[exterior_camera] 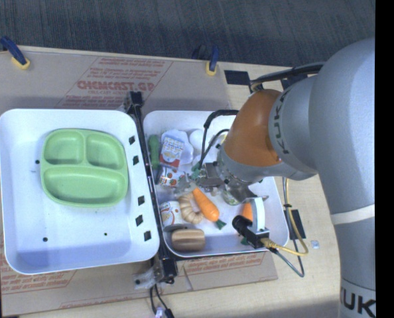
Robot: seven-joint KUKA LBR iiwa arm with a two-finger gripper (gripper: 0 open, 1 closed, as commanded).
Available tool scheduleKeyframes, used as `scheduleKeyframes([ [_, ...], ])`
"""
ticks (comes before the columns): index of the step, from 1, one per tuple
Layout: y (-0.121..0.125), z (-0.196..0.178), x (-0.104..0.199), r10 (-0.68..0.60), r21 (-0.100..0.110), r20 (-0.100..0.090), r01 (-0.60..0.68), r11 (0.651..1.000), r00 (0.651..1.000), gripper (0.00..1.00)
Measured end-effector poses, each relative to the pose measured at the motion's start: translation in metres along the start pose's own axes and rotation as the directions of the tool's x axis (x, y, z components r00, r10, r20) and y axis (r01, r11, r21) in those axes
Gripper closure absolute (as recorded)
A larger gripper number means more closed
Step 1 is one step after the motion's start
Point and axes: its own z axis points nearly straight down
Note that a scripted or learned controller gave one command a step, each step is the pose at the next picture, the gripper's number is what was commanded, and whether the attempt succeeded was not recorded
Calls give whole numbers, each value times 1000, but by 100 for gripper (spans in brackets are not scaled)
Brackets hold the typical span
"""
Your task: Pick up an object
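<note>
— Where is the arm (296,131) sitting right now?

— It is reaching in from the right and hanging over the right bin (276,234), with its orange band above the middle of that bin. The gripper (227,189) is pointing down among the things there, just beside the carrot (206,205).

— Is it gripping anything?

— I cannot tell; the wrist is covering too much of it, and nothing is showing clearly as held.

— What is lying in that bin?

— The carrot is lying at a slant near the middle, its green end pointing toward the lower right. A brown bread roll (187,238) is resting at the near edge, just below it. A pouch with a white label (172,148) is lying toward the far left corner, with a green vegetable (154,150) beside it along the left wall.

— And the other bin?

— The left bin (18,237) is holding a green divided plate (84,167), sitting flat in its upper half. Both bins are resting side by side on the counter (111,78).
</note>
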Motion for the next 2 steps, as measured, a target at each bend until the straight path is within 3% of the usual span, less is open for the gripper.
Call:
scheduleKeyframes([
  [1, 1, -11, 0, -4, -2, 2, 4, 1000, 1000, 100],
  [2, -49, -121, 2, 2, -8, 2, -2, 1000, 1000, 100],
])
